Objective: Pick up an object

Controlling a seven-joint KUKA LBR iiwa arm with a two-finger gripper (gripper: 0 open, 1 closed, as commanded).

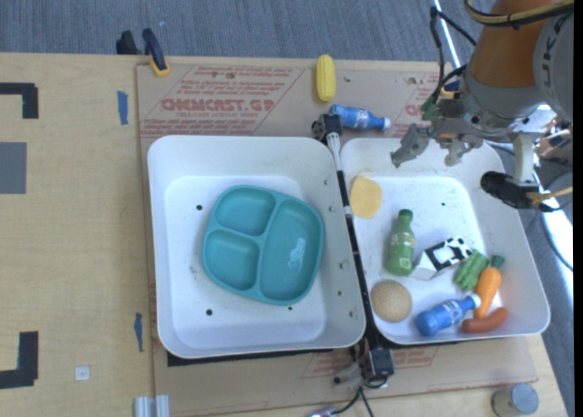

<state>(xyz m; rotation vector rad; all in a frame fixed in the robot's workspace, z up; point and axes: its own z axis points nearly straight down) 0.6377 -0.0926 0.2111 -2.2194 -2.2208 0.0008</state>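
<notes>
My gripper (430, 153) hangs over the back edge of the right bin (537, 301), its two grey fingers spread apart with nothing between them. In that bin lie a green bottle (400, 244), a yellow wedge (365, 197), a tan round ball (391, 300), a blue bottle (444, 315), a black-and-white block (446, 255), a carrot (489, 286), a green vegetable (471, 269) and a red sausage (484, 320). The objects lie well in front of the gripper.
The left bin (173, 251) holds a teal divided plate (262, 244). Behind the bins, on the cardboard, lie a yellow corn cob (324, 76) and a blue bottle (358, 118). Cables run behind the arm at the right.
</notes>
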